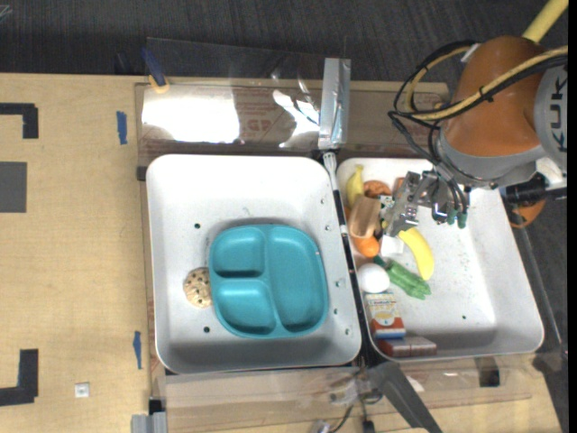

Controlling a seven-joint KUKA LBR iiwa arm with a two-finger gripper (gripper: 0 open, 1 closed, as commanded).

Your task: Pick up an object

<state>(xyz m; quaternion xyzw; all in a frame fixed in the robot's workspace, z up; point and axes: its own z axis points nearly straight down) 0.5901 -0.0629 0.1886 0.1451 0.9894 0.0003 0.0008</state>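
Bins sat side by side on the bench as the grey arm (505,106), its orange band above the wrist, reached in from the right over the far end of the right bin (487,296). Its gripper (416,207) hung low above a cluster of toy food along that bin's left wall, the metal fingers (401,215) pointing down and toward the pile; whether they were spread or closed could not be told, and nothing could be seen between them. Just beside the fingertips lay a yellow banana (418,252), tilted across the white floor, with a green vegetable (405,278) touching its lower end. Against the wall, a second, smaller banana (355,183) lay near the far corner, next to a reddish piece (378,188) and a tan block (365,215), with an orange fruit (365,244) just below the block. Nearer the camera came a white egg-like ball (373,280), then a small carton (383,311) and a dark red item (394,334) at the near end. The left bin (180,188) held a teal divided plate (267,279) with three compartments, and a speckled cookie (197,287) rested touching the plate's left edge. Clear plastic sheeting (243,106) lay behind the bins.
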